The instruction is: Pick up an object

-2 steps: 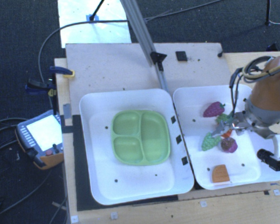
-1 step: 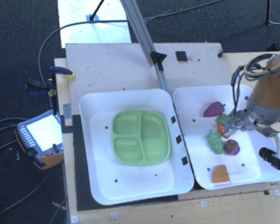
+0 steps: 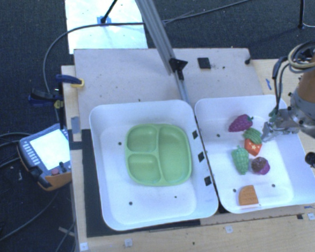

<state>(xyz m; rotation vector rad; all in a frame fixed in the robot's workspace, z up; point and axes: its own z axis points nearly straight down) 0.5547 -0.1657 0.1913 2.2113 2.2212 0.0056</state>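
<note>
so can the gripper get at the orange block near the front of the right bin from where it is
Probably yes. The orange block lies alone near the right bin's front edge, apart from the other toys, with nothing over it. The gripper sits farther back by the red and green toy.

A dark carpet (image 3: pixel 12 47) covers the floor around a pale wooden bench (image 3: pixel 143 70), and black cables (image 3: pixel 50 55) trail across it on the left. A bright, shiny sheet (image 3: pixel 105 29) lies on the floor past the bench's far edge (it catches the light strongly). A grey metal pole (image 3: pixel 159 34) slants across the bench's far side. Blue-handled clamps (image 3: pixel 63 81) grip the bench's left edge. A handheld control pad with a lit screen (image 3: pixel 45 155) rests on the floor beside the bench.
</note>
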